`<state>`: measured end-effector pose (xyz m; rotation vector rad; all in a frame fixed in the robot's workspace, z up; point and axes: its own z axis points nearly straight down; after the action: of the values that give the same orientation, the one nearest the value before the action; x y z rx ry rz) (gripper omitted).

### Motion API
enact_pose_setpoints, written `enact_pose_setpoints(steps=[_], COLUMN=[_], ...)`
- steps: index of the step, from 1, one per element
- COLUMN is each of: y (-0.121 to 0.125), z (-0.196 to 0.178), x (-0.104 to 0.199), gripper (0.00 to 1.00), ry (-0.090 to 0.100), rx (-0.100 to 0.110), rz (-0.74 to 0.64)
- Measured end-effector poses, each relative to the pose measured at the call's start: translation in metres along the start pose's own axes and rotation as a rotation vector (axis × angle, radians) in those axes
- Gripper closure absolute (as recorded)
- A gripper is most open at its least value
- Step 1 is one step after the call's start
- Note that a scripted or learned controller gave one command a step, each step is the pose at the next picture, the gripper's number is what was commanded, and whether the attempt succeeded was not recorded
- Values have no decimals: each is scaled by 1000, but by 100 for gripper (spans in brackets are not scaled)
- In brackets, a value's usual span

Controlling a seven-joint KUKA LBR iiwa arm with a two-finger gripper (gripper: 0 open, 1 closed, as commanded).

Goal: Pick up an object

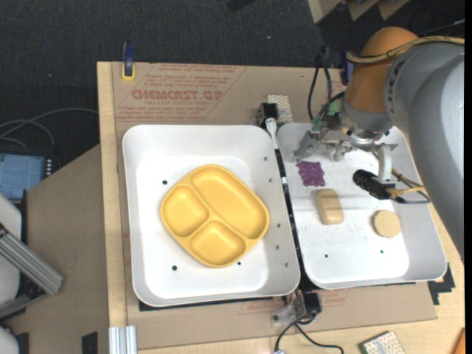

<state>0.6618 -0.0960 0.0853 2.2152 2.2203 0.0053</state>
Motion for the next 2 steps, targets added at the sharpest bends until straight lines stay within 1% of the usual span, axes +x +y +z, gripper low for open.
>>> enact_pose_setpoints(steps=[1, 2], y=[9, 7], z=[-113, -168], x=[57, 137], gripper=[0, 0], ry=[2, 4], rx=[-9, -4], rz=[-5, -7])
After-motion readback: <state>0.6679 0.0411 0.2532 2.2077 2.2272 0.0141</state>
